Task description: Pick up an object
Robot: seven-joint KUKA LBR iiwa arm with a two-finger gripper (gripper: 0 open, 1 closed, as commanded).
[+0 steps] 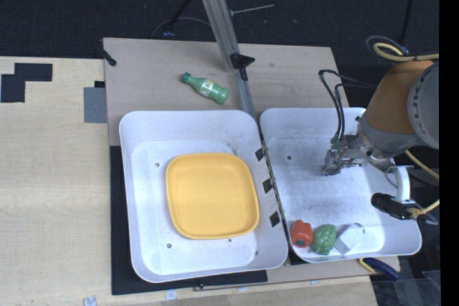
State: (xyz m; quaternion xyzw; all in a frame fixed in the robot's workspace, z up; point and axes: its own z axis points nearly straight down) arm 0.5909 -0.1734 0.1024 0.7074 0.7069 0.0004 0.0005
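You've got the gripper (337, 163) low over the right bin (308, 186), roughly mid-bin toward its back half, over bare white floor. Can't tell its state, too small and dark at this res, and nothing visible in it.

Candidate objs sit well apart from it, bunched at the right bin's front edge: red-orange item (301, 233), green bumpy item (324, 238) touching or just beside it, small grey-white piece (347, 238) next along.

Left bin (136, 175) has a yellow plate (212, 195) flat in the middle. Green bottle (206, 88) lies on its side on the desk (287, 75), behind the left bin.

Progress: pick not done yet imo, nothing lifted. Left to do: move toward front edge, descend on one obj, close, raise.
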